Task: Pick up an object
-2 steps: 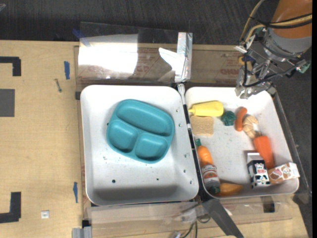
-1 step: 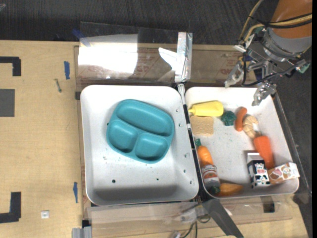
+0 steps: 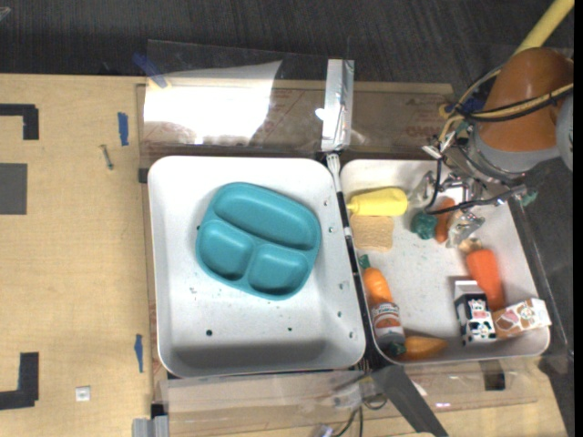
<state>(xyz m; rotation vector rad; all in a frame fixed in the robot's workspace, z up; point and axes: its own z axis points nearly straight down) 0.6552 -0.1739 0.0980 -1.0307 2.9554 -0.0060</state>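
Grey KUKA arm with orange band (image 3: 524,107) reaching in over far right corner of right shallow white bin (image 3: 428,271), two-finger gripper (image 3: 455,209) low among the clutter there; open or closed: cannot tell, tip lost in cables and glare. Nearest candidate: small teal round object (image 3: 424,224), just beside gripper on its left, near far edge of right bin, possibly touching, cannot tell. Small orange piece (image 3: 443,228) tight against it, partly under the tool. Orange plastic carrot (image 3: 485,276) just beside gripper toward near-right side. Yellow block (image 3: 377,202) at far left corner, tan sponge-like square (image 3: 373,234) touching its near side. Orange bottle with label (image 3: 383,308) along left edge, black-and-white small carton (image 3: 473,315) and pink-white carton (image 3: 523,319) at near right corner, orange-brown item (image 3: 421,344) along near edge. Left shallow white bin (image 3: 182,326) carrying teal three-compartment plastic tray (image 3: 259,238), well apart from tool. Risks, as judgement: crowded far corner, so a close likely to pinch two things at once or nudge teal object away; rounded shape prone to squirting out; bin wall near, chance of finger strike; dangling cables could snag; off-centre descent likely to yield an empty close.
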